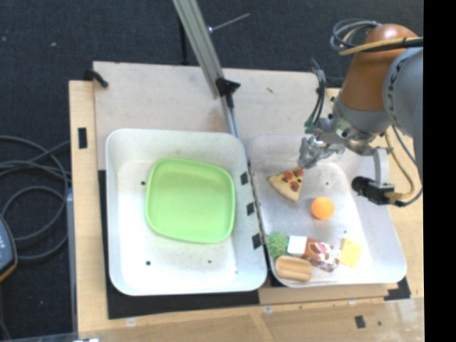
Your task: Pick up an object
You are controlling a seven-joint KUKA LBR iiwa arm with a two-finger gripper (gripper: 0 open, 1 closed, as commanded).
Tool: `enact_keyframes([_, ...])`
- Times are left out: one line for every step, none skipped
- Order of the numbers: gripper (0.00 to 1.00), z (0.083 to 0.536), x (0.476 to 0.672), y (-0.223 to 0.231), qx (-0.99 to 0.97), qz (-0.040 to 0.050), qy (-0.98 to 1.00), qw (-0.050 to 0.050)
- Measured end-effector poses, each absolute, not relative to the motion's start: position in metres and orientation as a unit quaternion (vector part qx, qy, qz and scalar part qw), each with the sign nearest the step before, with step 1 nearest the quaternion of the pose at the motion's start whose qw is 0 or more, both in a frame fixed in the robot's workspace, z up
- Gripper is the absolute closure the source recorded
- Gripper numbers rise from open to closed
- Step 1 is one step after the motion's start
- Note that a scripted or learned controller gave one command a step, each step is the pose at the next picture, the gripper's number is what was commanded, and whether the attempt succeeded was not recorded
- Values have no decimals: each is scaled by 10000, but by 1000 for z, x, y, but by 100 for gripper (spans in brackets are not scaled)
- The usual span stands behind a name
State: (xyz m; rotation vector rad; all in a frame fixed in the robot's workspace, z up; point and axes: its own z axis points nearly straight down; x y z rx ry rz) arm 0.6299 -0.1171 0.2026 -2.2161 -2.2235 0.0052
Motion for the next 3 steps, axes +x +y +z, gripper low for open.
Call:
enact_keyframes([100,198,624,-58,-7048,21,-7094,16])
enact_keyframes([100,211,630,-5,-7046,17,-7096,13])
enact_keyframes([100,223,633,46,-7045,19,-7097,12])
